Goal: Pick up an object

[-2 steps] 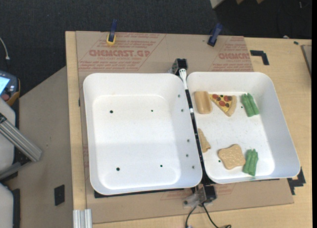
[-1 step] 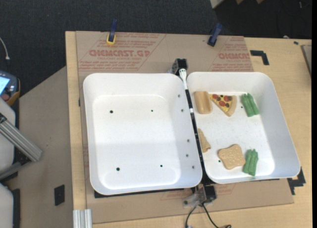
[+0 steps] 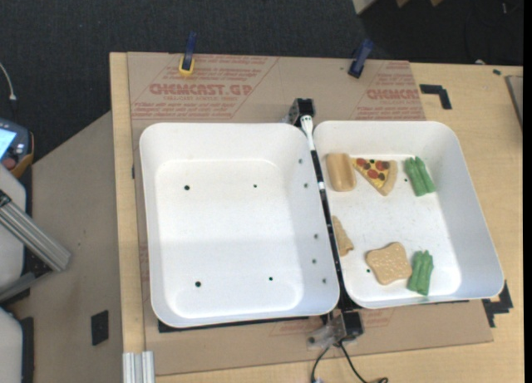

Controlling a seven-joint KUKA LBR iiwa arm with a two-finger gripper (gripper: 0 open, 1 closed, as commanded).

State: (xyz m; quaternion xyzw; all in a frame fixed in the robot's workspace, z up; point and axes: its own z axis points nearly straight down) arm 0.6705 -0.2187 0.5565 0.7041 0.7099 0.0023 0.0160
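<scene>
The right bin holds several toy foods. Along its far side lie a tan bread roll, a pizza slice and a green vegetable piece. Near its front sit a toast slice and a second green vegetable piece. A small tan piece rests against the bin's left wall.
The left bin stands beside the right one on a brown cardboard sheet. Two clamps hold the sheet's far edge. Cables and a connector lie at the front between the bins.
</scene>
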